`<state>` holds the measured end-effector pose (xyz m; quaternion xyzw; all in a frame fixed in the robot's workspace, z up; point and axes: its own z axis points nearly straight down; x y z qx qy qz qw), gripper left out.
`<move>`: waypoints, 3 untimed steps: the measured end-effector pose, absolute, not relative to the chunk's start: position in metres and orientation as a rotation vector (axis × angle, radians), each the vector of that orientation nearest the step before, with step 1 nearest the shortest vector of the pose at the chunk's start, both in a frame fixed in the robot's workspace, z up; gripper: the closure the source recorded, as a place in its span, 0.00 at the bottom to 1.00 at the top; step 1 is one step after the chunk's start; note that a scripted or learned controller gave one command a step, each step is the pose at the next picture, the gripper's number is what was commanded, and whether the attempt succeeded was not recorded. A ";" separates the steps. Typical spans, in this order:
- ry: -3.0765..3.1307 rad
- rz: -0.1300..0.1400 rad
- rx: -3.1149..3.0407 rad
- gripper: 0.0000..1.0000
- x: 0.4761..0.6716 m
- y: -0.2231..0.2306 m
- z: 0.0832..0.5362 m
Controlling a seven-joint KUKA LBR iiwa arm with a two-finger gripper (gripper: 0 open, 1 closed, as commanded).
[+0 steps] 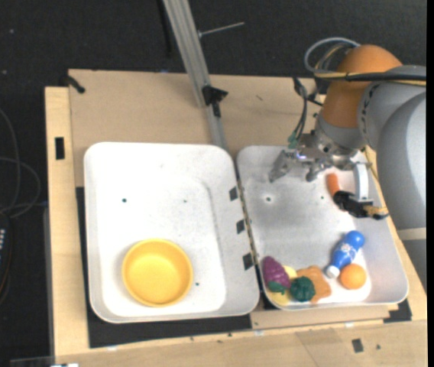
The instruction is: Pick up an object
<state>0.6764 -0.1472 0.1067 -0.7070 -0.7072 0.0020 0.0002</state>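
My gripper (293, 171) hangs over the far end of the right bin (301, 220), its fingers spread open with nothing between them and bare bin floor beneath. Several small things lie along the near edge of that bin: a purple grape bunch (273, 272), a dark green piece (302, 288), a tan piece (321, 281), an orange ball (352, 277) and a blue and white bottle (345, 251). A small orange-red piece (332, 182) lies just right of the gripper.
The left bin (156, 182) holds a yellow bowl (157, 271) in its near part. A slanted metal pole (194, 60) rises behind the bins. The arm's grey body (400, 151) covers the right bin's far right side.
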 end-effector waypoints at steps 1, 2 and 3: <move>-2.229 0.001 -2.224 1.00 0.678 -0.148 0.122; -2.226 -0.005 -2.224 1.00 0.679 -0.155 0.168; -2.227 -0.006 -2.223 1.00 0.680 -0.153 0.212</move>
